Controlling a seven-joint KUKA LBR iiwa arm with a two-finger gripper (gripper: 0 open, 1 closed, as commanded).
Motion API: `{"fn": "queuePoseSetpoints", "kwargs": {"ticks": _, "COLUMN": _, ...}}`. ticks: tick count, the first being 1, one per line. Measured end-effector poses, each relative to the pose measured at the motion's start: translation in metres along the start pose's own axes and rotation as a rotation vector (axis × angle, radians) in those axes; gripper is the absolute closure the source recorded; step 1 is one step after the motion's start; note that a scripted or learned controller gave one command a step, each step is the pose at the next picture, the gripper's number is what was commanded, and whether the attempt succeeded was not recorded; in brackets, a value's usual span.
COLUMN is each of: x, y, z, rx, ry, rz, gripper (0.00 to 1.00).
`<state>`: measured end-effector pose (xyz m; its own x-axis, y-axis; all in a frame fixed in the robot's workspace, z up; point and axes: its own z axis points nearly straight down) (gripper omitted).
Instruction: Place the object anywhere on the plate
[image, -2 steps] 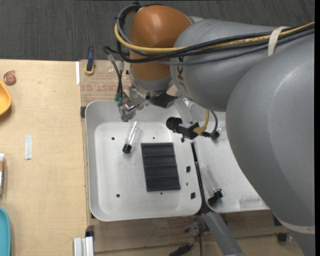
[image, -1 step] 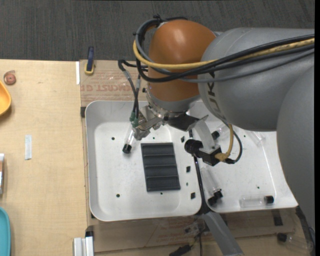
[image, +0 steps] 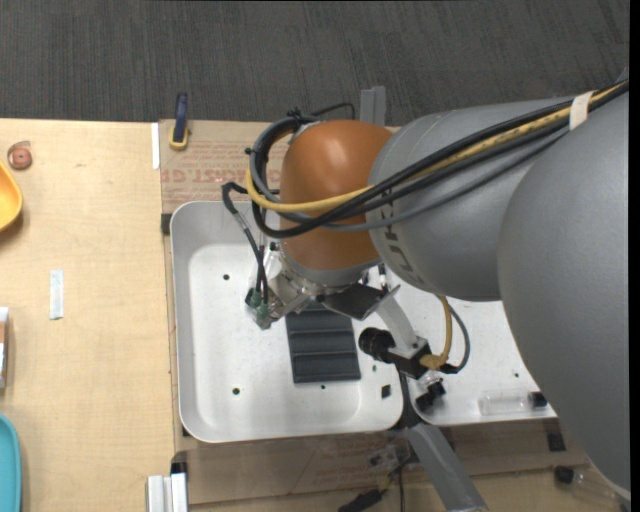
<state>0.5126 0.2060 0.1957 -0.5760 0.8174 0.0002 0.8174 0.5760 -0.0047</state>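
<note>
Hanging under the orange wrist band, the tool (image: 322, 345) shows as a dark ribbed block low over the white bin (image: 205, 300) at mid-frame; whether it is spread or pressed together I cannot tell. The object's place is likewise beyond telling, perhaps hidden beneath the arm, so weight and stiffness stay unknown. A cautious hold across a firm, narrow part seems wisest.

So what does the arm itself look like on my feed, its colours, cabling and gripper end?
The arm is smooth, rounded grey, with a glossy orange band above the wrist. Black and yellow cables run along it and loop around the band. The gripper end is a dark, ribbed rectangular block over the left bin.
</note>
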Motion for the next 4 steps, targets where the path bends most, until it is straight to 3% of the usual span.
{"fn": "queuePoseSetpoints", "kwargs": {"ticks": 1, "x": -0.007, "y": 0.025, "z": -0.053, "rx": -0.004, "ry": -0.002, "rz": -0.246, "gripper": 1.0}}
{"fn": "queuePoseSetpoints", "kwargs": {"ticks": 2, "x": -0.007, "y": 0.025, "z": -0.053, "rx": -0.004, "ry": -0.002, "rz": -0.246, "gripper": 0.0}}
{"fn": "queuePoseSetpoints", "kwargs": {"ticks": 3, "x": -0.021, "y": 0.049, "z": -0.087, "rx": -0.006, "ry": -0.003, "rz": -0.574, "gripper": 0.0}}
{"fn": "queuePoseSetpoints", "kwargs": {"ticks": 4, "x": -0.023, "y": 0.049, "z": -0.095, "rx": -0.006, "ry": -0.003, "rz": -0.569, "gripper": 1.0}}
